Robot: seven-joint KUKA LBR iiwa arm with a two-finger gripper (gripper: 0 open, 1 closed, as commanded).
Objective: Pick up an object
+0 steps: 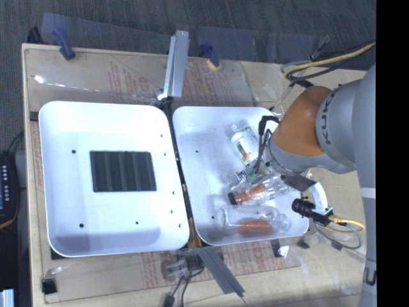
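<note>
Showing two bins: left (64, 171) held one dark tray (123, 171); right (198, 171) held three clear items (255, 219); gripper (255, 171) state indiscernible.

Both bins are white: the left bin (64, 139) carries a dark ribbed rectangle (123, 171), the right bin (198, 171) holds clear plastic items, a bottle (243, 141) with a green-and-white label and packets (255, 219) showing orange inside. The arm (339, 126) is grey with an orange band (300, 130). The worktop (96, 75) is pale tan with faint red print.
</note>
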